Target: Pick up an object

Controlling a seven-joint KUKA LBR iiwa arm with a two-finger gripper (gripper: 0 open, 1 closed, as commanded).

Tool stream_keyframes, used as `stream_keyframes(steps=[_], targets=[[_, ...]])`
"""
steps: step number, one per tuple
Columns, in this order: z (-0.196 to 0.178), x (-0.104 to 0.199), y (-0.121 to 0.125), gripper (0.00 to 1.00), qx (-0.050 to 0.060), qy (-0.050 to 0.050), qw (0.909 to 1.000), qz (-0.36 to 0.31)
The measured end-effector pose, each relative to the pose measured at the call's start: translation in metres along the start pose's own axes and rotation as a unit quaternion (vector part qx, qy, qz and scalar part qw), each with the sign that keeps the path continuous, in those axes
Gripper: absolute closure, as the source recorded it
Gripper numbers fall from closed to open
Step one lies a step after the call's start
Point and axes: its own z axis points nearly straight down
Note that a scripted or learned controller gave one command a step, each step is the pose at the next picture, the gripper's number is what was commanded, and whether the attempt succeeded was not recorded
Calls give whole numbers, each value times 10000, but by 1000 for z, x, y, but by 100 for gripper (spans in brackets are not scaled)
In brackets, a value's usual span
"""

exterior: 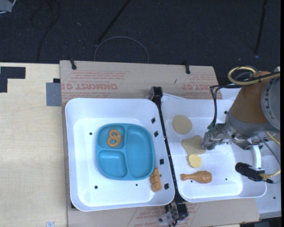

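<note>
In the right bin, centre-right of the frame: gripper (209, 141) low over the bin floor, arm (253, 105) reaching in from the right edge.
Fingers: too small and dark to tell whether open or closed; nothing visibly between them.
Nearest object: flat beige irregular piece (191, 144), touching or just beside the gripper tip on its left.
Handling of beige piece: looks thin, light and possibly floppy; likely hard to pinch flat, better taken at a raised edge.
Below it: small yellow round piece (195, 161), just beside the beige one; looks light and smooth, liable to slip.
Above: tan disc (182, 124), lying flat, apart from the gripper.
Lower in right bin (227, 193): toy drumstick (197, 177), lying on its side; probably rigid, light, easiest across the narrow shaft.
Left bin (78, 174): blue divided tray (135, 152) with pretzel (114, 137) in its upper-left compartment; orange-brown block (155, 180) beside the tray's lower-right corner.
</note>
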Motion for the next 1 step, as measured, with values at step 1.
stream_keyframes(steps=[1], targets=[[-62, 3, 5, 100, 3, -21, 10000, -21]])
